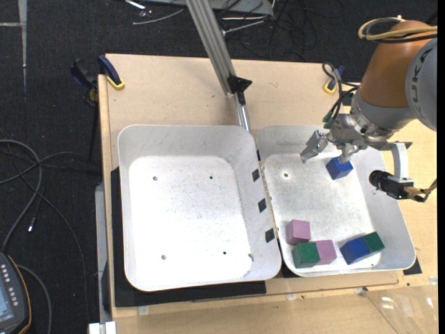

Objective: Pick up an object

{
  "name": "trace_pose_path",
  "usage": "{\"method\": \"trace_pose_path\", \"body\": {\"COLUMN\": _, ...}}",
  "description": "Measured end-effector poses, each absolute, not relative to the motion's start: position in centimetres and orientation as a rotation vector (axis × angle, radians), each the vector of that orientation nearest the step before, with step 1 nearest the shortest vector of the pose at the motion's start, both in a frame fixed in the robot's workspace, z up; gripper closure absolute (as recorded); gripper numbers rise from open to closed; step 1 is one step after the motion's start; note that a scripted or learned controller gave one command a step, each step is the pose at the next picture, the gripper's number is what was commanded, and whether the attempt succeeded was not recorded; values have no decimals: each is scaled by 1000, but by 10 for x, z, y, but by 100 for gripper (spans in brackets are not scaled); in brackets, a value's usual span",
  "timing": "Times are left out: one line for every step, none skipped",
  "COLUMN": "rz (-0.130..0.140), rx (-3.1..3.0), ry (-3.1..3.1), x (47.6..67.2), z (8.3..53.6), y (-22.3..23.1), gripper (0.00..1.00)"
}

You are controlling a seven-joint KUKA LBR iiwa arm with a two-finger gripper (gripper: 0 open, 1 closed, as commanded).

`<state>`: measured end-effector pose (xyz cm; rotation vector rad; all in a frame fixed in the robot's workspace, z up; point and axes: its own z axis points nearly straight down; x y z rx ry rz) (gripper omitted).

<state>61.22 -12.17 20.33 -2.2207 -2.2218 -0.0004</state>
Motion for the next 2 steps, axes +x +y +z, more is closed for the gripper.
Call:
{"method": "trace_pose_path", "body": {"rz": 2, "rx": -2231, "ry": -2218, "x": 623, "z": 190, "y": -191, "gripper": 0}}
{"method": "trace_pose_path", "body": {"rz": -16, "rx": -2236, "ry": -2237, "x": 635, "z": 121, "y": -194, "gripper": 0}}
